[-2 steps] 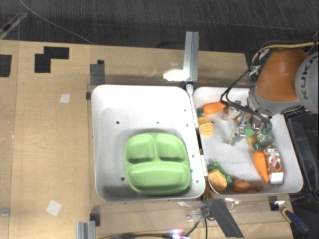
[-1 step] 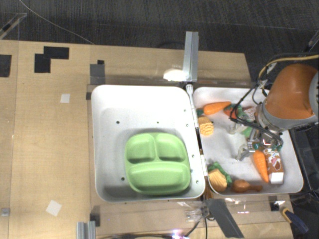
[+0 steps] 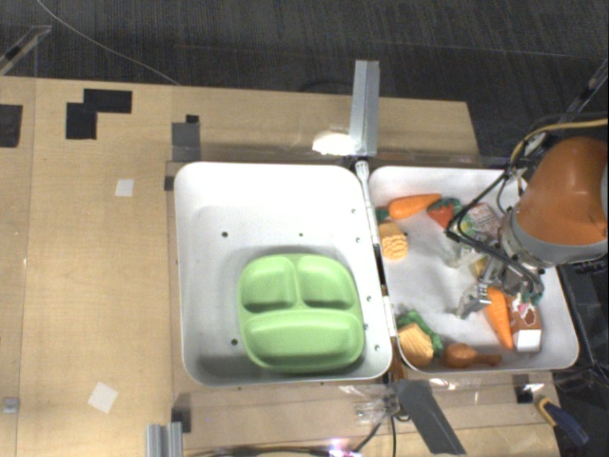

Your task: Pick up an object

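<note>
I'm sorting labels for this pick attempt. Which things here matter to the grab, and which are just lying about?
In play:
gripper, low in the right bin
carrot beside it

Lying about:
second carrot
corn cob
sausage
green divided tray in the left bin

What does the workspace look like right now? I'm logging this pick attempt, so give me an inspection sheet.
Surface: wooden bench bearing a left bin and a right bin.
Job's things: right bin holds toy food: a carrot at the top, a corn piece, a second carrot by the gripper, a brown piece near the bottom.
Clutter: green divided tray in the left bin.
Grippers: gripper low over the right bin, beside the second carrot; grasp cannot be told.
Cables: black cables loop off the wrist.
Surroundings: dark carpet beyond the bench.
</note>
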Robot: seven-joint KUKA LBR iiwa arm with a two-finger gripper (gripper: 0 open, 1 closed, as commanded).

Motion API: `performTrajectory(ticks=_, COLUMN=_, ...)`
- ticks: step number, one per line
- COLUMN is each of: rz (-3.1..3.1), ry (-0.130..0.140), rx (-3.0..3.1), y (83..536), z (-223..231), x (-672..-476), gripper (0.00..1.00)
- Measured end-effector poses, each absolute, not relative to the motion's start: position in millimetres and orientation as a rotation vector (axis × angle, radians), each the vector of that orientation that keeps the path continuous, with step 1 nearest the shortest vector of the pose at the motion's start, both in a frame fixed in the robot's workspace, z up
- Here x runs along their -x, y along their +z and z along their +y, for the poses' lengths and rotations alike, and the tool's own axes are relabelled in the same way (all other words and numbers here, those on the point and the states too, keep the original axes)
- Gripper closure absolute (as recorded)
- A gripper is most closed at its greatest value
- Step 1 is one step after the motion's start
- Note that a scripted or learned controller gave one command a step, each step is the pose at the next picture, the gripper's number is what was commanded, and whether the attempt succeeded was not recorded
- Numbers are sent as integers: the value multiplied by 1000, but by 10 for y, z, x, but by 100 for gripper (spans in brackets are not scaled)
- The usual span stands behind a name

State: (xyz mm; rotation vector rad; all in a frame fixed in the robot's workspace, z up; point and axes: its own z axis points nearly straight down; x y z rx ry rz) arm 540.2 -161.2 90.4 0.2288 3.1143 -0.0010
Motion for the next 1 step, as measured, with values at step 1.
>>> performTrajectory(ticks=1, rz=3110, ry=-3, rx=-270, y=909, z=-1513, x=-5165, gripper=0)
